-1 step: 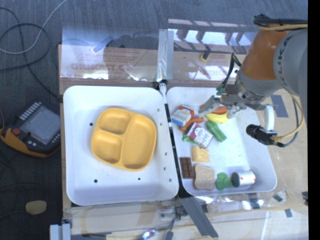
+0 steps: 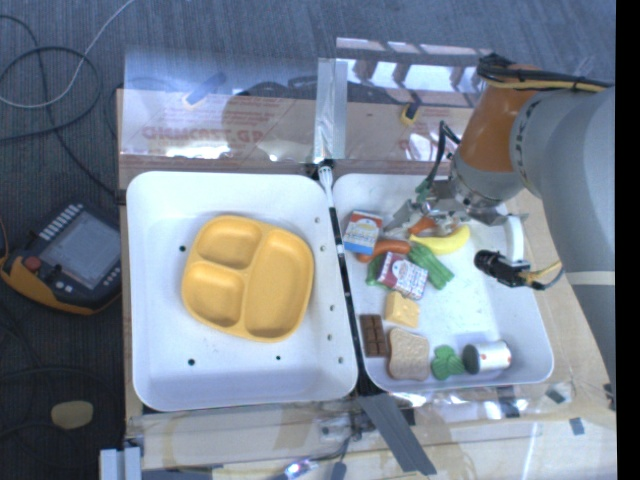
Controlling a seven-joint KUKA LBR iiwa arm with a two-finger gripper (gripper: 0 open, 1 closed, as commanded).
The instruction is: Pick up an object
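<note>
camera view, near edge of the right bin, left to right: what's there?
Chocolate bar → bread slice → broccoli → silver can, all lying in the right bin.

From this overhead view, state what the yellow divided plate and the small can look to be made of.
Yellow divided plate: likely moulded plastic, matte with a soft sheen, uniform colour, rounded compartment ridges.
Small can: probably metal or metallised plastic; silvery, reflective side. Too small to be certain.
</note>
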